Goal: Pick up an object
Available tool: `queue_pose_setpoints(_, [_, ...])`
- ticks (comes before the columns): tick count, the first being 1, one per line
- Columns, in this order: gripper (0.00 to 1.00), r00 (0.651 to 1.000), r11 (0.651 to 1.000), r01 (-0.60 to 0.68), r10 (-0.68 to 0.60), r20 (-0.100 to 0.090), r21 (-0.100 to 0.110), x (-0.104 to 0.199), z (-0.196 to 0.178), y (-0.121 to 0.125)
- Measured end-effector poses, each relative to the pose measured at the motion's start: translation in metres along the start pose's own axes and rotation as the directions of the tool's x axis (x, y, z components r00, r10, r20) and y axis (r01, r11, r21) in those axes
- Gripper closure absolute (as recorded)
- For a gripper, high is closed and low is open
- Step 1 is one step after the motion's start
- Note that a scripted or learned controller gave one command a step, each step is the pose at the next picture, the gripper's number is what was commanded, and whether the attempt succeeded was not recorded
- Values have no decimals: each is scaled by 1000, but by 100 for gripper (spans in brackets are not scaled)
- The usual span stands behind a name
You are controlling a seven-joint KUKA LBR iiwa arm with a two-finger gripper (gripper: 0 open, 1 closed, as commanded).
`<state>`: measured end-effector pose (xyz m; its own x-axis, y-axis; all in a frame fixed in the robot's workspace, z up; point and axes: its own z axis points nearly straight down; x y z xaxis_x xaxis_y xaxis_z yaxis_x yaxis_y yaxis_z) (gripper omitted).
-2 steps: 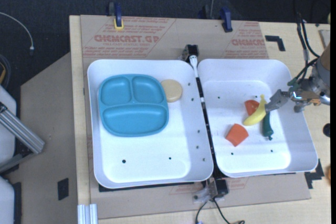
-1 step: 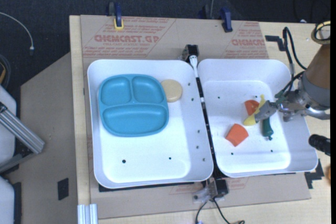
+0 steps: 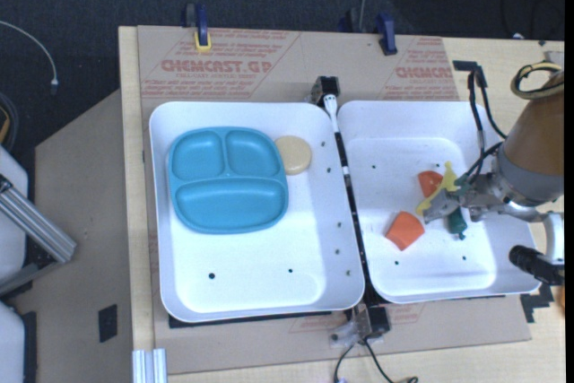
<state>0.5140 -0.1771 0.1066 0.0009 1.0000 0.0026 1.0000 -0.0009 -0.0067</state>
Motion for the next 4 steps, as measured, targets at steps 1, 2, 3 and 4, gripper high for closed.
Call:
queue_pose_setpoints(1, [100, 1000, 1000, 0, 0, 5, -10, -1, -15, 2])
queue_pose_setpoints(2, [100, 1000, 1000, 2, -2, 6, -14, -5, -78, 7])
queue_pose_setpoints(3, [100, 1000, 1000, 3, -3, 6, -15, 2, -139, 6])
queue_pose_setpoints(4, [100, 1000, 1000, 2, -2, 4, -9, 2, -139, 6])
